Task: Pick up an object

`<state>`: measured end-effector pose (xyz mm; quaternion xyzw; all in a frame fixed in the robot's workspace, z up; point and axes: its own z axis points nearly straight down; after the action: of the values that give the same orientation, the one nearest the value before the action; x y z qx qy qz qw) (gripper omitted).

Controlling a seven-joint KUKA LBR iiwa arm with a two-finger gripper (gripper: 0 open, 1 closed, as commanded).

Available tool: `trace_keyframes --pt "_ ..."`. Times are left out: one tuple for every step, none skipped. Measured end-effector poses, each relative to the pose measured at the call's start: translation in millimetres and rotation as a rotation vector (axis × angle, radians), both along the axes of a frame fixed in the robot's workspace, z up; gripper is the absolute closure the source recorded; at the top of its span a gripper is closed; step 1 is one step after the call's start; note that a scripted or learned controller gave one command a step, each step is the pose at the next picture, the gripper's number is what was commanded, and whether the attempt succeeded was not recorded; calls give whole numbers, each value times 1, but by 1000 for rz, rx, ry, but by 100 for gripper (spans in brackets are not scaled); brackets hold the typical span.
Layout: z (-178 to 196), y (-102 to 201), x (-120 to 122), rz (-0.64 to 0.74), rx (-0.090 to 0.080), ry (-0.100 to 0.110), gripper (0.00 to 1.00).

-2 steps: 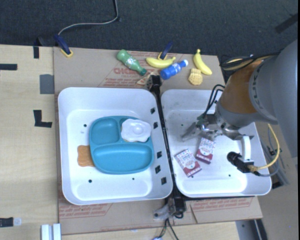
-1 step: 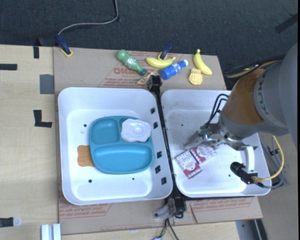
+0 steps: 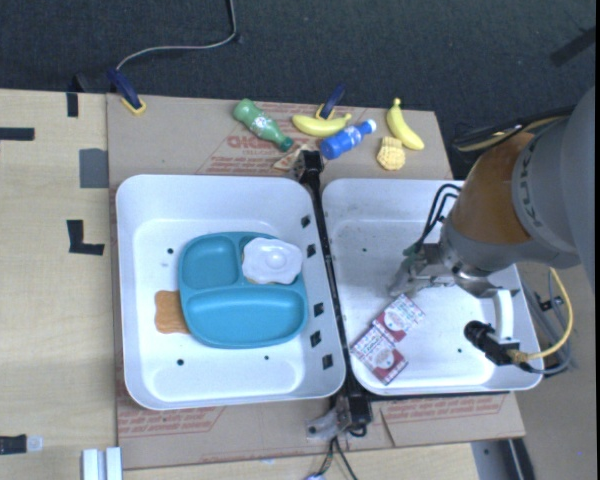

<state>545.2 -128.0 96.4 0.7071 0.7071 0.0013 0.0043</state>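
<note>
In the right bin (image 3: 380, 213) two small red-and-white packets lie near the front: one (image 3: 401, 317) toward the middle and a larger one (image 3: 379, 354) closer to the front wall. My gripper (image 3: 412, 278) reaches down from the grey arm with the orange band, its tip just above and behind the upper packet. Nothing shows between the fingers. The left bin (image 3: 140, 218) holds a blue divided plate (image 3: 242, 293) with a white fried egg toy (image 3: 272, 261) on its rim, and a tan toast slice (image 3: 167, 312) pokes out from under the plate's left side.
On the cardboard behind the bins lie a green bottle (image 3: 260, 123), a blue bottle (image 3: 346, 139), two bananas (image 3: 321, 123) (image 3: 404, 127) and a yellow corn piece (image 3: 389, 152). A black clip (image 3: 308, 163) sits where the bins meet. Cables hang by the arm at right.
</note>
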Motion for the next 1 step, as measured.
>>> trace_keyframes --pt "0 0 0 0 0 1 0"
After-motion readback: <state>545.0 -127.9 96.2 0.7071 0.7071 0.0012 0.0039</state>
